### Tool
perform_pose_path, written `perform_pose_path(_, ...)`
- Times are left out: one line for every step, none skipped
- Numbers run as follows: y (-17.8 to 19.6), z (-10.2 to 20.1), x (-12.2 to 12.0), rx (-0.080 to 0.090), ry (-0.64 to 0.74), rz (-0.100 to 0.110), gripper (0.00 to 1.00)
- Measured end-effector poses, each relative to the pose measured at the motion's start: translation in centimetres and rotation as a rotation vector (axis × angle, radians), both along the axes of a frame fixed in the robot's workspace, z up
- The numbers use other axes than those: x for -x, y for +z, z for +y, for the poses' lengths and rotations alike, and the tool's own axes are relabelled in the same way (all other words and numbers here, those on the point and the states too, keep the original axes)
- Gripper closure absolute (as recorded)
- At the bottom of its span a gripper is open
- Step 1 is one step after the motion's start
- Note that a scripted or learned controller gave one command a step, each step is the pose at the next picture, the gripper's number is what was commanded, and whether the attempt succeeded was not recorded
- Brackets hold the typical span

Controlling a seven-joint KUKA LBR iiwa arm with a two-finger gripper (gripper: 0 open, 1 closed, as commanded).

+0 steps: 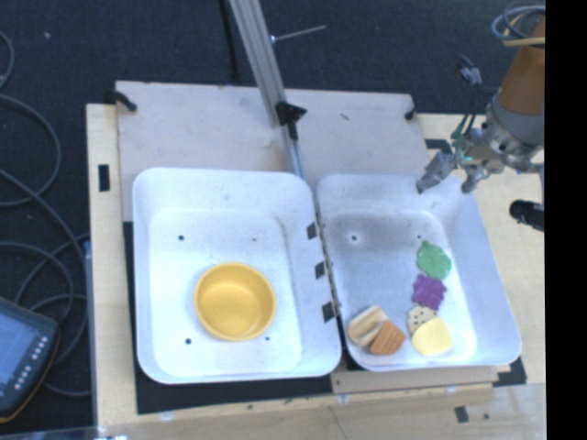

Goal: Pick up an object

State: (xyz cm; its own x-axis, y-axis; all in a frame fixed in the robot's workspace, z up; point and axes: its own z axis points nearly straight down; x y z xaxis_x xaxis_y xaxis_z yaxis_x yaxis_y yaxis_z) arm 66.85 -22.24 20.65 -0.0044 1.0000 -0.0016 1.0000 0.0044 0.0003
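My gripper (451, 179) hangs over the far right corner of the right bin (385, 200), fingers spread apart with nothing between them. Well below it in the same bin lie a green piece (434, 260), a purple piece (428, 291), a small spotted tan piece (419, 317), a yellow piece (432, 338), an orange-brown piece (388, 339) and a tan bread-like piece (366, 322). They cluster along the bin's near right side. A yellow bowl (235, 301) sits upright in the left bin (165, 209).
A slanted metal pole (261, 53) rises from the back between the bins. A grey board (211, 122) lies behind both bins. Cables and a tablet (23, 351) lie on the floor at left.
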Motion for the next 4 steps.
perform_pose_path(0.0, -0.1, 0.0, 0.003, 0.001, 0.001, 0.00)
perform_pose_path(-4.9, 0.6, -0.2, 0.002, 0.000, 0.003, 0.00)
perform_pose_path(-10.1, 0.5, -0.1, 0.002, 0.002, 0.004, 0.00)
perform_pose_path(-8.5, 0.3, -0.4, 0.010, 0.007, -0.004, 1.00)
